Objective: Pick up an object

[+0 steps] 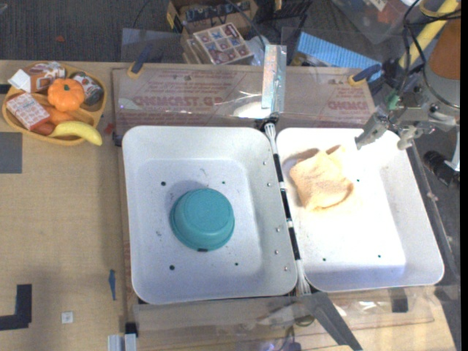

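Cardboard and cables lie behind the two white bins; the gripper [385, 130] hangs spread and empty over the right bin [380, 262], near the soft tan cloth [319, 181]. Its fingers may slide off the limp folds

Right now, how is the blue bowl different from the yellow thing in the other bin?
The bowl is teal, round and smooth, lying upside down; the cloth is pale yellow, crumpled and lumpy. The bowl sits mid-floor in the left bin; the cloth lies near the upper left corner of the right bin. Both rest untouched on white bin floors.
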You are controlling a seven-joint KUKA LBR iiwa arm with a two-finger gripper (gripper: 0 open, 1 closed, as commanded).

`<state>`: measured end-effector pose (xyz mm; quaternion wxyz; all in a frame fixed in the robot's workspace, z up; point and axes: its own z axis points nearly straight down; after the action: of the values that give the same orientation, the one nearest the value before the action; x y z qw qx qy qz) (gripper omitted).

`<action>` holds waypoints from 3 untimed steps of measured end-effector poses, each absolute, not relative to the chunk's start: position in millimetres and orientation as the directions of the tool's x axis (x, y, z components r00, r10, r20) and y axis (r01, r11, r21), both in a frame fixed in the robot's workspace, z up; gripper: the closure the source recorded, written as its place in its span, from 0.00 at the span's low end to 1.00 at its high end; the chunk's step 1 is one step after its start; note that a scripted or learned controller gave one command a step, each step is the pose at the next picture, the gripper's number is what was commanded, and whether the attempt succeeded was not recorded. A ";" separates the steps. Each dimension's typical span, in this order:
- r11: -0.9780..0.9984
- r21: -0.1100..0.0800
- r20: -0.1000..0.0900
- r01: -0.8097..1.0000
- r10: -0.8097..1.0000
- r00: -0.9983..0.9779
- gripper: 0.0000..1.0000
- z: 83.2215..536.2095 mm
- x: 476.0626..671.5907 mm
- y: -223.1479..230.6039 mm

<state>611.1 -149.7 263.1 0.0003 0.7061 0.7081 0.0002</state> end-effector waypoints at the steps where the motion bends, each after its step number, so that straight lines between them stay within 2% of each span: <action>1: 0.035 0.002 0.000 0.999 0.999 -0.035 0.00 105.1 559.4 -151.3; 2: 0.108 0.015 -0.003 0.994 0.994 -0.108 0.00 93.5 578.1 -163.2; 3: 0.103 0.023 -0.003 0.994 0.995 -0.103 1.00 105.1 579.5 -165.1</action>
<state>579.5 -165.1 105.1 0.0087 0.6697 0.7425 0.0077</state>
